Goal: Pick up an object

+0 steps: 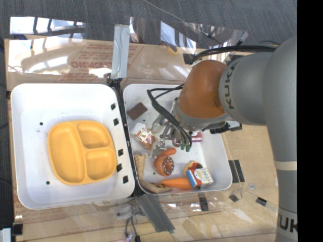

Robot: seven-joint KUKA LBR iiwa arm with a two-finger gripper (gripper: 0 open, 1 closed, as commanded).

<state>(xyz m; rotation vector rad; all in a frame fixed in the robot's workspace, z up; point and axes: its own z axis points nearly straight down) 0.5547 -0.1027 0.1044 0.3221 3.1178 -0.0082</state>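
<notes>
The arm (237, 92) sweeps in from the right of the frame, its orange band bulging over the right-hand bin (220, 158), and the gripper (169, 137) is down low at the centre of that bin, right among the clutter. Whether the pincer is released or clenched I cannot tell; the wrist and cables hide too much. Just below it, touching or nearly so, sits the likeliest target: a small round orange-red toy (164, 164) with a dark face. It looks light, rigid plastic, smooth and a bit slippery, so a pinch across its widest sides should serve better than a grab at its curved top. To its left lies a crinkly snack packet (144, 136), soft and thin, hard to pinch flat. A brown square (137, 111) rests toward the bin's upper left. Along the lower edge a carrot (176, 183) lies lengthwise, beside a small printed carton (201, 175). Over in the left-hand bin (25, 110), a yellow divided tray (81, 151) sits alone, well apart from the action.
</notes>
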